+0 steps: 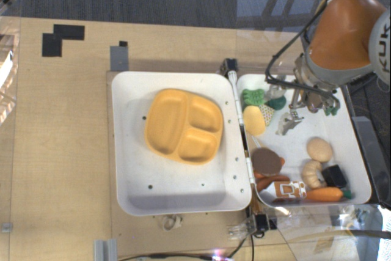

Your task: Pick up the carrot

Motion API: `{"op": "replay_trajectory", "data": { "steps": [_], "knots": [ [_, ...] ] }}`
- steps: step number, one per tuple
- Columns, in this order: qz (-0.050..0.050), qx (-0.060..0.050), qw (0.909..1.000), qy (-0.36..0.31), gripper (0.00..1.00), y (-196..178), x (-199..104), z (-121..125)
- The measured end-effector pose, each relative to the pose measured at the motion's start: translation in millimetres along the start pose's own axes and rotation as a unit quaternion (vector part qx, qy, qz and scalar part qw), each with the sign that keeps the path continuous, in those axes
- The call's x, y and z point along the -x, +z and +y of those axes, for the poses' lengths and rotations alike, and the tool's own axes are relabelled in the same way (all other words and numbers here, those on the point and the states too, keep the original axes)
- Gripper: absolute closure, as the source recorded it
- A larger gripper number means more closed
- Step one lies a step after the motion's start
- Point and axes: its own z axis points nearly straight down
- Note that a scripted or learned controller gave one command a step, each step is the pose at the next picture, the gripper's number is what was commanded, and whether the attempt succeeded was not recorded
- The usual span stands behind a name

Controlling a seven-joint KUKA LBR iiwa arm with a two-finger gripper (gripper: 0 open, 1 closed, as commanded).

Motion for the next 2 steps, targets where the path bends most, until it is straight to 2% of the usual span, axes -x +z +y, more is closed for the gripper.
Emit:
{"op": "replay_trajectory", "data": {
  "steps": [1, 2],
  "knots": [
    [-0.006, -0.002, 0.9993, 0.036, 0.00, -69.0, -45.3, 21.1],
    [-0.003, -0.003, 0.9989, -0.046, 0.00, -78.7, -76.3, -14.1]
  ]
}}
